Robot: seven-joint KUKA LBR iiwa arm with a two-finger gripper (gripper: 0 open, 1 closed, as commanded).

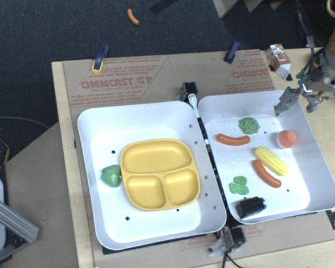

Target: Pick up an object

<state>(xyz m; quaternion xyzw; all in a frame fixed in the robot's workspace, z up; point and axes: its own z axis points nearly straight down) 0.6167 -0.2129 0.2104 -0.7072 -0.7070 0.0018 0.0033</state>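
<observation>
Even, fairly bright overhead light washes the two white bins point(154, 117) nearly featureless, with mild glare along their rims. Shadows are soft and short, tucked just beside the yellow tray point(159, 173) and the small toys. The picture is slightly soft and grainy throughout, and the dark floor beyond the bench's far edge is dim.

Under my pincer I count two white bins point(91, 128), one yellow divided plate point(159, 173), two sausages point(233, 139), one corn cob point(271, 160), three green pieces point(249, 124), one pink round piece point(286, 139), one black block point(250, 206).
</observation>
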